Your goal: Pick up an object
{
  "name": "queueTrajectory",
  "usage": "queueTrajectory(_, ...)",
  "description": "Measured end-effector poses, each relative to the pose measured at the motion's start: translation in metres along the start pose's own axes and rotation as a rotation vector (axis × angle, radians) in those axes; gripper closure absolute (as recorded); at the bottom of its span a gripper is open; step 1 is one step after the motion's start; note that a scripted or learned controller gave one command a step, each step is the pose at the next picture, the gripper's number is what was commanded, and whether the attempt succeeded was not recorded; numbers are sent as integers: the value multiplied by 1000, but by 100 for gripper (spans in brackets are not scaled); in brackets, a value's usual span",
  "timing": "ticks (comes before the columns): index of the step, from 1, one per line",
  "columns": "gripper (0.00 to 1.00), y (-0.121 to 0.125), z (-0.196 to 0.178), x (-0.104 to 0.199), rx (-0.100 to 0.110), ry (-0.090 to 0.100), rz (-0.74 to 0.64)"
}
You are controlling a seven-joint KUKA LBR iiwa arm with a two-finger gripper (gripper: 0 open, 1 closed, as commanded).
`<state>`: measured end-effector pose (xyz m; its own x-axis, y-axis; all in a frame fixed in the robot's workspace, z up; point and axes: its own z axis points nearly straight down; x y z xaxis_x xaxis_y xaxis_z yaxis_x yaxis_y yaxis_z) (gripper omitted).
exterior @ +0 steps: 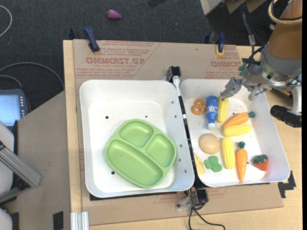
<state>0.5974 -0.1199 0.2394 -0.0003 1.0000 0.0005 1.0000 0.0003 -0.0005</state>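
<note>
**Claw hovers open over the back of the right bin**

Camera view: the grey arm with its orange band [283,30] comes in from the upper right and bends down toward the far part of the right-hand shallow white bin [276,150]. Its claw [242,91] hangs over the bin's back edge with the two fingers spread apart, one finger [229,89] reaching toward the left and the other toward the right; nothing sits between them.

Just below the left finger lies a yellow plastic corn cob [223,109], its long axis running roughly front to back. Beside it on the left is a blue-and-white toy bottle [212,111], also lying lengthwise front to back, cap toward the near side, and left of that a small brown pretzel [198,107]. Farther right an orange toy carrot [237,119] lies slanted, green end toward the upper right, above another yellow piece [237,130]. Nearer the front are a beige round bun [209,143], a second corn cob [228,152], a second carrot [242,163] pointing toward the near edge, a green leafy toy [213,165] and a red strawberry [260,162].

The left white bin [91,128] holds a light green divided plastic tray [140,152]. Both bins rest on a brown cardboard sheet [144,56] clipped to the table, with dark carpet [48,13] beyond.
</note>
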Motion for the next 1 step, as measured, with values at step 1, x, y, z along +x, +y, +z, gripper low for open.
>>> queueTrajectory(1, 0, 17, 126, -39, 7, 0, 4)
